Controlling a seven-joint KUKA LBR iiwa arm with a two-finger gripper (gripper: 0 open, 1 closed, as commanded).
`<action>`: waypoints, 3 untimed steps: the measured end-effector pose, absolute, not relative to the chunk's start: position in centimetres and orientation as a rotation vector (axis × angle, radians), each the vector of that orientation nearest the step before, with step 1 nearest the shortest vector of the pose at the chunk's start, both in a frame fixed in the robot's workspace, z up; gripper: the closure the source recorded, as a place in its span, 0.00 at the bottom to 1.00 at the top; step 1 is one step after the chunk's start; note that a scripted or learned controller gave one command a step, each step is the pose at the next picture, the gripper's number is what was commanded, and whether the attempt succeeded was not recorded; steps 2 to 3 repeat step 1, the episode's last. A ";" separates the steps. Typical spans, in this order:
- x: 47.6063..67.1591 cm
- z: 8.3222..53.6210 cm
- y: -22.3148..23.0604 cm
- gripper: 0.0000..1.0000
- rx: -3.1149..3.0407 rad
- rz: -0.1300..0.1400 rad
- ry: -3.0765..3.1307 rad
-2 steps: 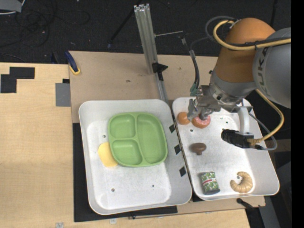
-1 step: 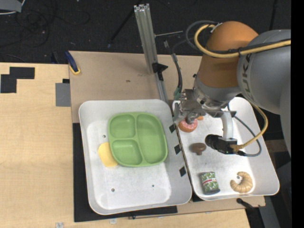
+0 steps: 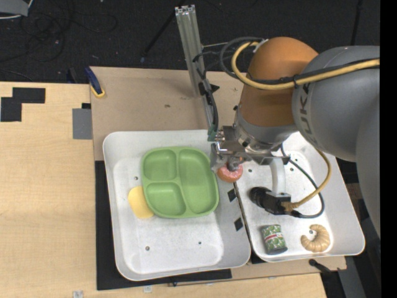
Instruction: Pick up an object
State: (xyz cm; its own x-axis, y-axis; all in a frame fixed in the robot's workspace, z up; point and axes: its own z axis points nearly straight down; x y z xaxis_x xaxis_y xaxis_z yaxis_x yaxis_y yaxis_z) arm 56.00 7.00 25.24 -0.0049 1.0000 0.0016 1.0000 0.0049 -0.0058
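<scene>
The pincer (image 3: 231,160) is being positioned directly over the pink donut (image 3: 229,173), at the bins' shared edge; its state cannot be told. A centred, vertical descent is being advised, clear of the green divided plate (image 3: 178,182) beside it.

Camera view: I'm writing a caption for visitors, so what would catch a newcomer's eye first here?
The big grey arm with its orange band fills the right, its gripper low over a pink ring by the bins' shared edge. A green divided plate sits in the left bin, a croissant in the right bin's near corner.

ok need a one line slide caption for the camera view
Arm's hand over a pink ring beside the green divided plate; can and croissant in the right bin.
</scene>
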 end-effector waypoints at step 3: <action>54.2 24.5 10.8 1.00 -2.213 0.007 -2.223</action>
